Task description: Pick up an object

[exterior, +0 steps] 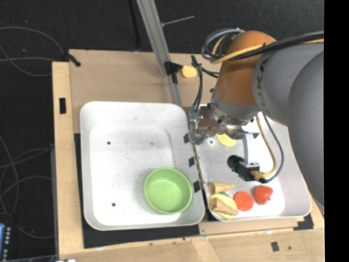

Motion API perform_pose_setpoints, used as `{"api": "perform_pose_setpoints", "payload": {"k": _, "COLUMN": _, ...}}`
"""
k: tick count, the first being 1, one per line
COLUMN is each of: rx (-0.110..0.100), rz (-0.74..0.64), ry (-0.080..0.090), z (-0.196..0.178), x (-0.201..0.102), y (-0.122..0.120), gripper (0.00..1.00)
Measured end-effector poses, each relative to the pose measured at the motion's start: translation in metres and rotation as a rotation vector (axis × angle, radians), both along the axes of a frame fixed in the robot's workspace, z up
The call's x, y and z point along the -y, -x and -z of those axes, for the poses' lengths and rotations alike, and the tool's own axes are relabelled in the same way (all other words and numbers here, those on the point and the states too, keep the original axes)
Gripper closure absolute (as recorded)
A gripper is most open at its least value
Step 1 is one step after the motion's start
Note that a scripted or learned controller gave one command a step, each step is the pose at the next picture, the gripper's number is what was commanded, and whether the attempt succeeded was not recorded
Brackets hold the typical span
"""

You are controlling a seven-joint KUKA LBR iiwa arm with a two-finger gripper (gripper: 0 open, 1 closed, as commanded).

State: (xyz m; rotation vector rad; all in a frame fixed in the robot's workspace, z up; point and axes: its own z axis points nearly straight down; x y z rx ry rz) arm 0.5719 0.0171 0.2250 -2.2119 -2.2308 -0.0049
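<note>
Dark floor with loose cables surrounds a tan wooden bench (pixel 109 81) carrying two shallow white bins side by side. Left bin (pixel 109 124) holds one green bowl (pixel 168 190), upright, sitting in its near right corner close to the wall shared with the right bin. Right bin (pixel 289 201) holds small objects clustered at its near left corner: an orange-red ball (pixel 244 201), a red tomato-like piece (pixel 263 194) just right of it, and tan wedge-shaped pieces (pixel 221 189) touching or overlapping at the left of the ball; exact type unclear. A yellow piece (pixel 226 140) lies farther back in the right bin, partly hidden under the wrist. A small yellow item (pixel 188 71) sits on the bench beyond the bins, beside a slanted metal rail (pixel 155 31). Grey arm with orange band (pixel 242 70) reaches in from the right, over the far part of the right bin. Gripper (pixel 204 125) hangs above the dividing walls between the bins, well apart from the object cluster. Whether it is released or clenched cannot be told. Nothing visibly between them.
</note>
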Motion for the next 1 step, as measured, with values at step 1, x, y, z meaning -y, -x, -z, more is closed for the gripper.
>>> {"api": "perform_pose_setpoints", "payload": {"k": 1, "rx": -0.001, "rz": 0.000, "ry": 0.000, "z": -0.0052, "x": -0.0543, "y": -0.0065, "gripper": 1.00}}
